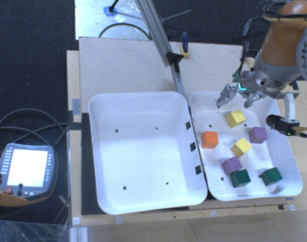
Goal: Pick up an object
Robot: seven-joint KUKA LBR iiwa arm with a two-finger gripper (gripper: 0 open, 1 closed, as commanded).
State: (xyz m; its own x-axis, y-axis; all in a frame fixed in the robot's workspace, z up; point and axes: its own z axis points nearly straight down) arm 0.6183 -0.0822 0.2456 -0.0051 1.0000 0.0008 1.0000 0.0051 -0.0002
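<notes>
The gripper point(238, 99) hangs with its fingers spread apart and holding nothing, just above the nearest yellow cube point(236, 118) in the right bin point(290, 158).

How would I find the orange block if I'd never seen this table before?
Look at the right-hand shallow white bin, the one full of small coloured cubes. Go to its left side, next to the wall it shares with the other bin: the small orange cube sits there alone. It is the only orange block; the rest are yellow, purple or dark green.
</notes>
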